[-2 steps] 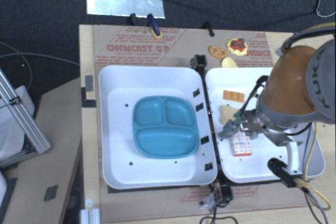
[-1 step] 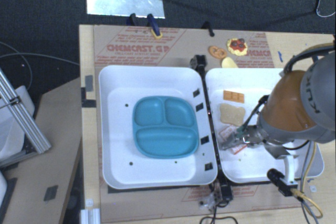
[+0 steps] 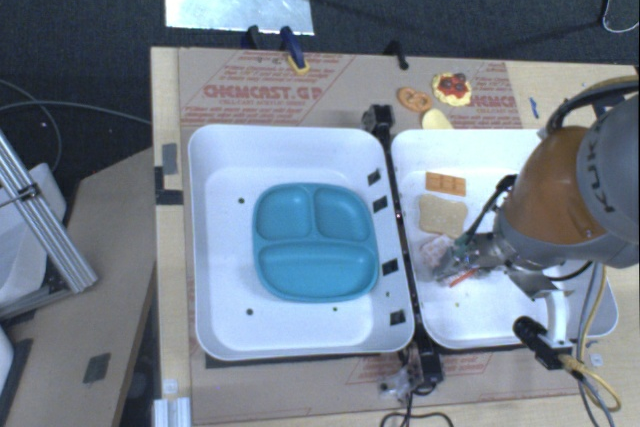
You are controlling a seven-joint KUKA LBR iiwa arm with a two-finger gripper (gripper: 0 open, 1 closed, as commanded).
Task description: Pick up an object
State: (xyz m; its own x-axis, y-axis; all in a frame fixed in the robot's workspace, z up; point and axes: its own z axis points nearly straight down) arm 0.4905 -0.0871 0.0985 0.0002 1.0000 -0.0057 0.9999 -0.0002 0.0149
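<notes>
Where arm (image 3: pixel 570 200) reaches | right bin (image 3: pixel 470 330) | blue tray (image 3: pixel 314 243) left bin (image 3: pixel 225 215)

Right bin (image 3: pixel 480 335): orange waffle-patterned cracker (image 3: pixel 445 183), flat, at far left. Just nearer, touching or almost touching it: pale tan bread slice (image 3: pixel 441 214), flat, slightly tilted. Nearer again, at left side of bin: small cluttered heap (image 3: pixel 445 260) with grey, red and green parts, details unclear. Left bin (image 3: pixel 215 215): blue three-compartment plate (image 3: pixel 315 242), flat, centred.
</notes>
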